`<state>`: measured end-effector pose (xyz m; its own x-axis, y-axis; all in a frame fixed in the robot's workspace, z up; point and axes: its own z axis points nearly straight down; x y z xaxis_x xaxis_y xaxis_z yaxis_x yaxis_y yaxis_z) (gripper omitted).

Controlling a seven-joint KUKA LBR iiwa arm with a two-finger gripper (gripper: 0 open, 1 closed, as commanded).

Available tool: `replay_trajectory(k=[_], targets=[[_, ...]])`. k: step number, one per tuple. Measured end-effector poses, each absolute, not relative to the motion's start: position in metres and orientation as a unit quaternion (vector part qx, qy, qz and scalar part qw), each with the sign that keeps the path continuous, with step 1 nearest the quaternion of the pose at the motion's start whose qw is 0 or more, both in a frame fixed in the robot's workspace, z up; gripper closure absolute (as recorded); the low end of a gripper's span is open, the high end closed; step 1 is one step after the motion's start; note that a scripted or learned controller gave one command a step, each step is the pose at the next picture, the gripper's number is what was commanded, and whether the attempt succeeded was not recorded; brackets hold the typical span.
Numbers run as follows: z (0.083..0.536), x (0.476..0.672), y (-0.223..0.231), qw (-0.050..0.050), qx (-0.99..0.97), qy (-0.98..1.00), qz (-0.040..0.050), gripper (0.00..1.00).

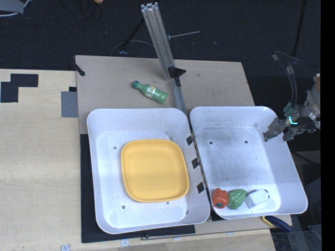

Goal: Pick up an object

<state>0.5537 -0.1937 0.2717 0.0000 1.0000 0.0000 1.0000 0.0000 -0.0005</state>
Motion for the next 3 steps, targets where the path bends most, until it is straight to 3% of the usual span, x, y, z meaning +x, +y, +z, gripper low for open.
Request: replay_trajectory(k=[1,2,3], targets=[[0.272,0.554,-0.194,0.0,-0.707,-0.707,0.0002,0.0],[0.222,0.55,-0.202,0.002,-0.707,-0.707,0.0013,0.0],[0.171,0.559,-0.202,0.002,-0.707,-0.707,0.0013,0.0]])
